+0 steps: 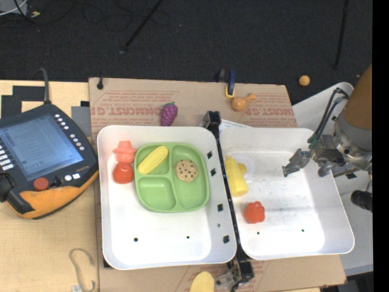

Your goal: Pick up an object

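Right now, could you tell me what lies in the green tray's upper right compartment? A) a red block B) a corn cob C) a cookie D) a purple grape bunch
C: the cookie lies in the upper right compartment of the green tray; the corn cob fills the upper left one.

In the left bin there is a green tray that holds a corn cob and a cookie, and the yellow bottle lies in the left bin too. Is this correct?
Not quite. The camera view shows the yellow bottle in the right bin, against its left wall. The rest holds: the green tray in the left bin holds the corn cob and the cookie.
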### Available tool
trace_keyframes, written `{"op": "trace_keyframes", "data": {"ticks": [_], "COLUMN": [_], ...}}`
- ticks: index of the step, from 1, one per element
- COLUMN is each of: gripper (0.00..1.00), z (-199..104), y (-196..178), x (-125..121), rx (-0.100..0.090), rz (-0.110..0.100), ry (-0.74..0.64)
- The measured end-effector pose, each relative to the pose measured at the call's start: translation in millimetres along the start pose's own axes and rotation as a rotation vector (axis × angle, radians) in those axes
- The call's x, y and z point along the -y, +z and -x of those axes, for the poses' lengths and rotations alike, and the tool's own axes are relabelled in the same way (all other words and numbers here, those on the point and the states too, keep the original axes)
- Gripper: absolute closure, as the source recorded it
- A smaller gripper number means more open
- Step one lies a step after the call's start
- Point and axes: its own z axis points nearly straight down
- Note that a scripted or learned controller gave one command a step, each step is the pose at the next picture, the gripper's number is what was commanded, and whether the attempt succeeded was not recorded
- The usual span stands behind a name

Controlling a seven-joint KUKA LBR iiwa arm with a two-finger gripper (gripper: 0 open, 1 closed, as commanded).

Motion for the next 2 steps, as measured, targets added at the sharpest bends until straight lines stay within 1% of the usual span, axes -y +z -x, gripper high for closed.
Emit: {"op": "trace_keyframes", "data": {"ticks": [1,2], "gripper": [0.00,0.00], "z": [0,4], "y": [-6,38], "x": [-2,-4], "rx": [0.003,0.001], "rz": [0.012,0.007], "ry": [-0.002,-0.003]}}
